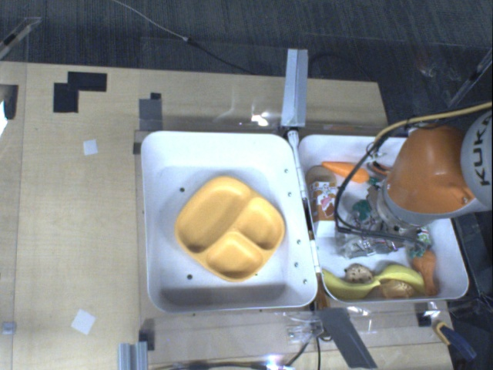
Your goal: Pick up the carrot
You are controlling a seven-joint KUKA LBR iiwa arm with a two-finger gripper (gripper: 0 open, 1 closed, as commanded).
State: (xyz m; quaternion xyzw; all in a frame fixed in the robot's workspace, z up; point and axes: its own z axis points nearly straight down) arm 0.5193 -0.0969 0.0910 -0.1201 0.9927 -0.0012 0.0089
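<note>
Banana [362,282] at near rim — carrot [340,168] far edge

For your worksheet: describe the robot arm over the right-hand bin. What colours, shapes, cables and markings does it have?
The arm has a rounded orange band above its wrist and a pale grey casing printed with dark letters. Black and yellowish cables loop along it. Below the band sits a cluttered metallic gripper with dark wiring.

Yellow plate [230,227], orange carrot [339,168], white bins [154,206]
</note>
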